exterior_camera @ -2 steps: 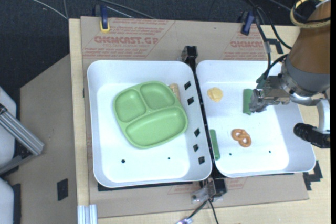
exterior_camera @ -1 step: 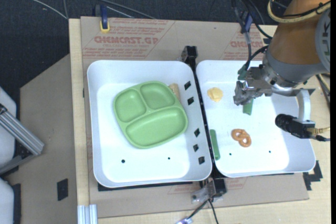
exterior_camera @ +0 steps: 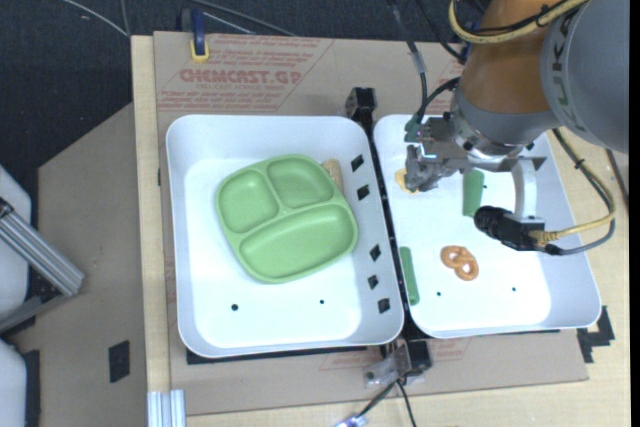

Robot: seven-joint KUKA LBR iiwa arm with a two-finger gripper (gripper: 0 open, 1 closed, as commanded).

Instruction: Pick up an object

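camera view: gripper [exterior_camera: 420, 177] is low over the back-left of the right bin [exterior_camera: 570, 300], close to the divider. can't tell if the fingers are apart or together; the wrist body and cabling cover them from this angle. nothing visible between them, so i'd call it no grasp yet.

candidates: a small yellowish item [exterior_camera: 401, 180] sits right at the fingers, on their left, mostly hidden; likely the target, but too little shows to say what it is. a green block [exterior_camera: 473, 192] lies just right of the fingers. a pretzel [exterior_camera: 460, 262] is in front of the fingers and a bit right, well apart. a green stick [exterior_camera: 409, 275] lies in front of the fingers, along the bin's left wall.

to do it well: centre over the yellowish item before closing. it sits near the bin wall, so one finger may hit the wall or push the item away. come straight down, close, then lift slowly and check something is really held.

materials: bins are smooth glossy white plastic, shallow, with rounded corners, so things will slide. pretzel is a knobbly orange-brown twist with holes, probably light. block and stick look like smooth hard plastic, flat-sided. the left bin [exterior_camera: 190, 215] holds a matte green plate [exterior_camera: 288, 215] with three sections, far left of the fingers. desk [exterior_camera: 240, 70] is printed cardboard.
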